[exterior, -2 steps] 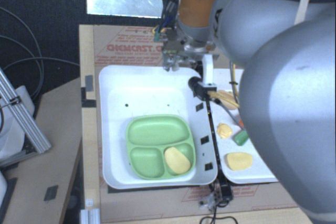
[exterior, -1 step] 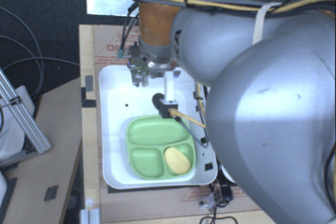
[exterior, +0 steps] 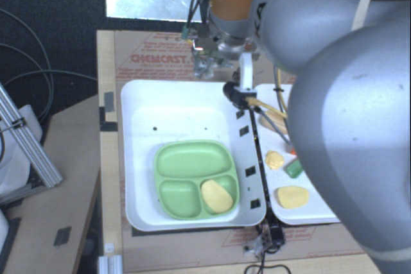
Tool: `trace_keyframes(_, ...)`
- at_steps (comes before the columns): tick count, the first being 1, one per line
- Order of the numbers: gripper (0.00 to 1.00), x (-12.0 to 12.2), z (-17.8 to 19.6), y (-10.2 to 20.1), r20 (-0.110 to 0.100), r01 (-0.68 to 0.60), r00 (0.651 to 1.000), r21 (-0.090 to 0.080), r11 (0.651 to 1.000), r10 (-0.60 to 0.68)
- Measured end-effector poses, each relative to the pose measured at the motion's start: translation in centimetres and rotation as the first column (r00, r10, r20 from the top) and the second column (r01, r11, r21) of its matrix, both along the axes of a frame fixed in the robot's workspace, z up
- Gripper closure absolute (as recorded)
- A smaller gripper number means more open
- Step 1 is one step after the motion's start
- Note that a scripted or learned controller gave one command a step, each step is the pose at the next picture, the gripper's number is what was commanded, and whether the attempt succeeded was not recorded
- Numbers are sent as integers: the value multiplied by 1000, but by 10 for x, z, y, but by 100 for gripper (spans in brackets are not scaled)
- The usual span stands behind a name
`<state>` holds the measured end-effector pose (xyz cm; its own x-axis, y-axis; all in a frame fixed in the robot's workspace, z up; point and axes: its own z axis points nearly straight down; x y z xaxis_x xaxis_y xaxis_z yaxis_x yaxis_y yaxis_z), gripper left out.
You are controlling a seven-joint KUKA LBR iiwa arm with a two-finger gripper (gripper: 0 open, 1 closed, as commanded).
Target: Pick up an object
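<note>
- Bins sit side by side on the bench: we see the left bin (exterior: 138, 138) in full, while the arm (exterior: 334, 74) covers much of the right bin (exterior: 308, 214).
- We find a green divided tray (exterior: 192, 167) in the left bin's near half, with a pale yellow object (exterior: 217, 196) lying in its near-right compartment.
- We count, in the right bin, a small yellow piece (exterior: 274, 160), a green piece (exterior: 294, 169) just beside it, and a flat yellow piece (exterior: 292, 196) nearer the front edge.
- We see the gripper (exterior: 204, 66) above the far rim of the left bin, well apart from all these objects.
- We cannot tell how its jaws stand; that part is blurred and dark.
</note>
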<state>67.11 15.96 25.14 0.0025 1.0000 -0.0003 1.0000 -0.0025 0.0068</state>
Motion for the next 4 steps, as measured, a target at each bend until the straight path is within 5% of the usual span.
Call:
trace_keyframes(1, 100, -29, 16, 51, -5, -9, 1000, 2, 1000, 9)
trace_keyframes(2, 100, -160, -59, 67, -22, -11, 1000, -1, 1000, 11)
trace_keyframes(3, 100, -185, 2, 76, -3, -9, 1000, 4, 1000, 9)
trace_keyframes(4, 100, -107, 124, 64, 11, -7, 1000, 5, 1000, 7)
